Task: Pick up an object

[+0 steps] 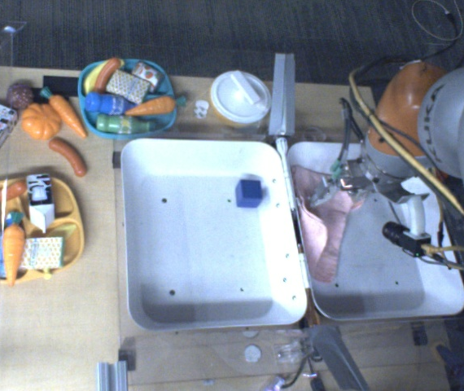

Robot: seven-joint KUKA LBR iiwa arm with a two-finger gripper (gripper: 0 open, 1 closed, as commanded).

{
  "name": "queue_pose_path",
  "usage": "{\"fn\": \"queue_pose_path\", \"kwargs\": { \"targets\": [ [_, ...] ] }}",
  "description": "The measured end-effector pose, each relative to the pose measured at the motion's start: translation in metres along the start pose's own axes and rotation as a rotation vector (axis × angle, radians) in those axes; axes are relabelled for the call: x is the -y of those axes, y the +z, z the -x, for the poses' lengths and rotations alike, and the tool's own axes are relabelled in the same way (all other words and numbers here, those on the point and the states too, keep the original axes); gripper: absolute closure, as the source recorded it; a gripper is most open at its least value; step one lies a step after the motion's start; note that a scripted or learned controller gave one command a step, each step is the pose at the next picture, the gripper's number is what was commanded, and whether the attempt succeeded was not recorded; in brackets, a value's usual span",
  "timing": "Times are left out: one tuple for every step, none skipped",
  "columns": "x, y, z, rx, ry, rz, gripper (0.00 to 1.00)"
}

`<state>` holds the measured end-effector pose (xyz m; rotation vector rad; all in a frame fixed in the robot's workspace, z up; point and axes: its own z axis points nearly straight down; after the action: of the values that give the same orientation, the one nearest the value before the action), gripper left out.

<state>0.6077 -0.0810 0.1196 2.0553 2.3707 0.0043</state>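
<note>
Blue cube [250, 192] sits alone in the left bin [151, 218], toward its upper right, near the divider with the right bin [395, 300]. Pink cloth [327, 230] lies along the right bin's left wall; the hand [338, 179] hangs over the cloth's top end, grip state can't tell. Toy food on the table [69, 316] left of the left bin.

Legible text: none. Printed cartons [42, 203] at nine o'clock and small boxes in the blue bowl [126, 96] at eleven o'clock: markings too blurred.
</note>
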Motion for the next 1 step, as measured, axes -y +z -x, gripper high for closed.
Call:
{"fn": "queue_pose_path", "kwargs": {
  "targets": [
    [0.0126, 0.0282, 0.0172, 0.003, -0.039, 0.011, 0.0]
  ]
}}
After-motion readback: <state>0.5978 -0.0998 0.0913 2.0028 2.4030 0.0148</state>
